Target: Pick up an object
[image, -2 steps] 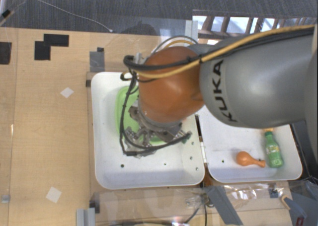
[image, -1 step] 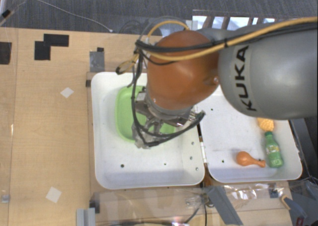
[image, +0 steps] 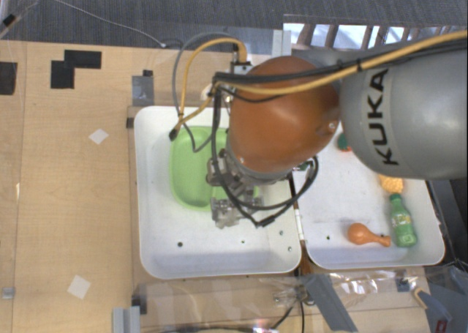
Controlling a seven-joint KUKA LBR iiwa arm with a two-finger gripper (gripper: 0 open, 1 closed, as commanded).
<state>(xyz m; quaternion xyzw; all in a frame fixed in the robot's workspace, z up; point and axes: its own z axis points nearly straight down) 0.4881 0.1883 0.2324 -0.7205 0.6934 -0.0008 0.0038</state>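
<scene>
A grey KUKA arm (image: 409, 119) with an orange band (image: 281, 116) reaches in from the right over a wooden counter (image: 66, 200) carrying two shallow white bins side by side. Its wrist hangs above the left bin (image: 157, 251), with the fingers (image: 228, 211) low over the bin floor at the near right edge of a light green object (image: 189, 170), a flat, rounded piece lying toward the far middle of that bin. Whether the fingers touch the green object cannot be told from above, and the bulk of the wrist and its looping black cables (image: 270, 203) hide whether they are spread or drawn together. A yellow-sheathed cable (image: 201, 50) arches over the far rim of the left bin and runs back along the arm. In the right bin (image: 431, 251), well apart from the fingers, a small green bottle (image: 401, 222) lies near the right wall, an orange pear-shaped object (image: 364, 235) rests just left of it toward the near side, and a yellow textured item (image: 391, 182) sits just beyond the bottle, partly under the arm. A sliver of something orange and green (image: 342, 143) shows at the arm's edge farther back. Black shapes (image: 73, 66) mark the counter at far left.
</scene>
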